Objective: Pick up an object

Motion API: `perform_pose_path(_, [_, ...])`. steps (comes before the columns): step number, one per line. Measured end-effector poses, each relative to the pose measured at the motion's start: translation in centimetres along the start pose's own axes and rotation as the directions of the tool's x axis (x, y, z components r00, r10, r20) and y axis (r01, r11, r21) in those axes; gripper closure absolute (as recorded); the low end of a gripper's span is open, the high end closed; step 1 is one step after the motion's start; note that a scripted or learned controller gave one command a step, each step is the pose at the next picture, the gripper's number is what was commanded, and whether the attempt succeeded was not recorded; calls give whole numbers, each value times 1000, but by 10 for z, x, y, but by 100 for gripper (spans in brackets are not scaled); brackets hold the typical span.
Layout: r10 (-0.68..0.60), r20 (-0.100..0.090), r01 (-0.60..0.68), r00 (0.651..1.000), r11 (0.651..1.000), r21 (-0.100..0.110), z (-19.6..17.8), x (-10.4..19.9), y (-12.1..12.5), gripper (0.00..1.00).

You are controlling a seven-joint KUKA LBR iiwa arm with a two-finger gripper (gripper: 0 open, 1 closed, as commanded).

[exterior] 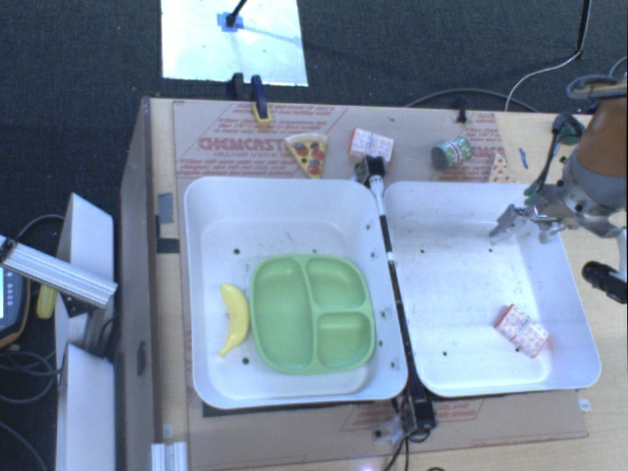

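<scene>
In the right bin (461,361), near its front right corner, lies a small red and white packet (521,330). The left bin (211,204) holds a yellow banana (234,318) next to a green divided plate (313,313). My gripper (525,224) hangs over the back right part of the right bin, well behind the packet. It is open, its fingers splayed, with nothing between them.
Behind the bins on the cardboard lie a toy pizza slice (308,153), a small red and white box (371,144) and a green can (452,152). A black ridge (386,253) separates the two bins. Cables run along the back right.
</scene>
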State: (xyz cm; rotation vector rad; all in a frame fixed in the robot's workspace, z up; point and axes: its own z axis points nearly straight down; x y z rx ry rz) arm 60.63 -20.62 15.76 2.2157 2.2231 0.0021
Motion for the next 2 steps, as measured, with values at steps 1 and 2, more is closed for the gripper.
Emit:
perform_pose_path(1, [0,0,0,1000,1000,0,0,0,0,0])
perform_pose_path(2, [0,0,0,1000,1000,0,0,0,0,0])
